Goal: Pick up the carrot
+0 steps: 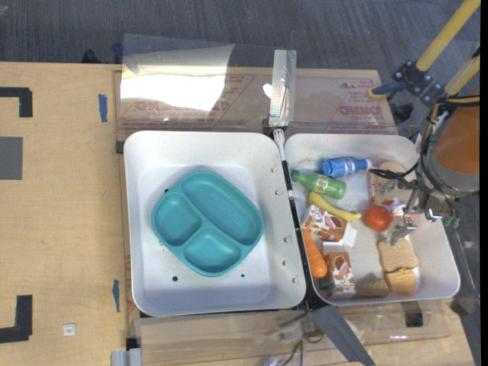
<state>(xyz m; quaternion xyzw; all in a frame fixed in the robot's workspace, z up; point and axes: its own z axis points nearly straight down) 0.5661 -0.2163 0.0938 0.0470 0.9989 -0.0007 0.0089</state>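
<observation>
Carrot [316, 256]: lying untouched along the left wall of the right bin [446, 265], beside a snack carton [339, 271]. Pickup not begun. Gripper [402, 227]: low over the same bin's right half, near a tomato [377, 218] and bread slices [399, 265], well apart from the carrot; nothing visibly held, width of the claw impossible to tell. Left bin [145, 280]: holds a teal divided plate [207, 221]. Surface: pale wooden bench [61, 204]; grey floor behind.
</observation>
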